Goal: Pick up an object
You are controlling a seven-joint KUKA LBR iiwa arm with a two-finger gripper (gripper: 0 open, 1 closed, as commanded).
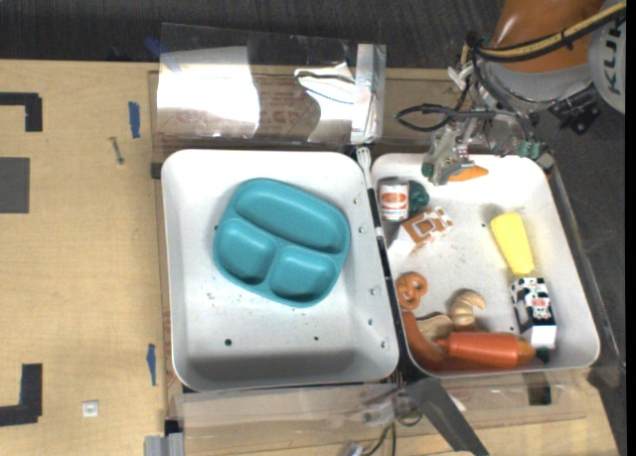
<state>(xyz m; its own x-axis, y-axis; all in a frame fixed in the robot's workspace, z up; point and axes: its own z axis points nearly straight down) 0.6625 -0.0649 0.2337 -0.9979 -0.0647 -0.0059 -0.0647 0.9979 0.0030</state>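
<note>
My gripper (445,158) hangs over the far left corner of the right bin (571,275), just left of a small orange piece (470,173) that lies by the bin's far wall. Whether it touches that piece cannot be made out. Below it stand a small red-and-white can (395,199) and a green item (416,195). A brown-and-white toy (427,228) lies nearer the middle. A yellow block (513,241) rests to the right.
The left bin (189,325) bears a teal divided plate (283,240). In the right bin's near part lie an orange pretzel (411,289), a tan piece (465,305), a red sausage (484,349) and a black-and-white carton (534,306). A clear plastic sheet (268,96) stands behind the left bin.
</note>
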